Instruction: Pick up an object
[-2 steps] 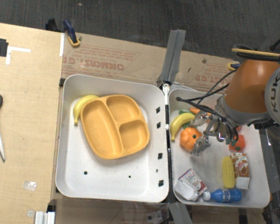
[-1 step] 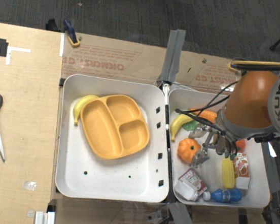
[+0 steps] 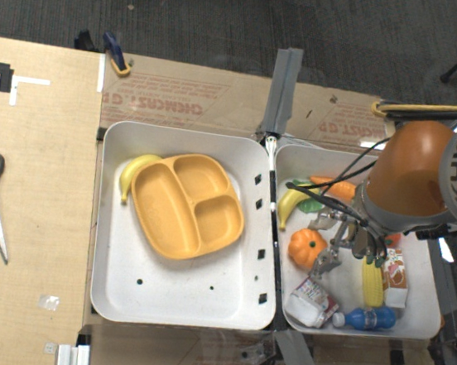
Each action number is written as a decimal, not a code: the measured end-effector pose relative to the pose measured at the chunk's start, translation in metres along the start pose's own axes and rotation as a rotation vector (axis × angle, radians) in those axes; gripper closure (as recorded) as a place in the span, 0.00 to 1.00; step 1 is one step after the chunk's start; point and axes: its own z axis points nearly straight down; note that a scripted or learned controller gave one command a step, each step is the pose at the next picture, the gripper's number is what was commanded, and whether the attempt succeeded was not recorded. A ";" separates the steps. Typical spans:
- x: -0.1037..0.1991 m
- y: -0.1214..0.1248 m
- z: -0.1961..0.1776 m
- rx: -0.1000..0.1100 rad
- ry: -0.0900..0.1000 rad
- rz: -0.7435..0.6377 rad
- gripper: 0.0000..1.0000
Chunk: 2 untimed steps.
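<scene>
The gripper [image 3: 338,252] hung low in the right bin [image 3: 420,326], just beside the pumpkin [image 3: 307,248], with the corn [image 3: 371,281] and carton [image 3: 395,270] on its other side. I could not tell its state, and nothing showed as held. The risk was crowding: a descent there might have nudged the pumpkin away or caught two items at once. The crumpled wrapper [image 3: 308,303] and bottle [image 3: 370,320] lay close below. The plate [image 3: 188,206] and banana [image 3: 132,175] sat in the left bin [image 3: 180,296], well apart

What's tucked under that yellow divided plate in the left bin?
A banana pokes out from beneath the yellow divided plate at its upper-left edge. Only its curved end shows; the rest is covered by the plate.
</scene>
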 end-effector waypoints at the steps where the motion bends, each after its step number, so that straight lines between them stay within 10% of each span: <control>1: -0.086 0.001 -0.001 0.000 0.000 0.083 0.00; 2: -0.062 0.008 0.000 0.001 0.003 0.258 0.00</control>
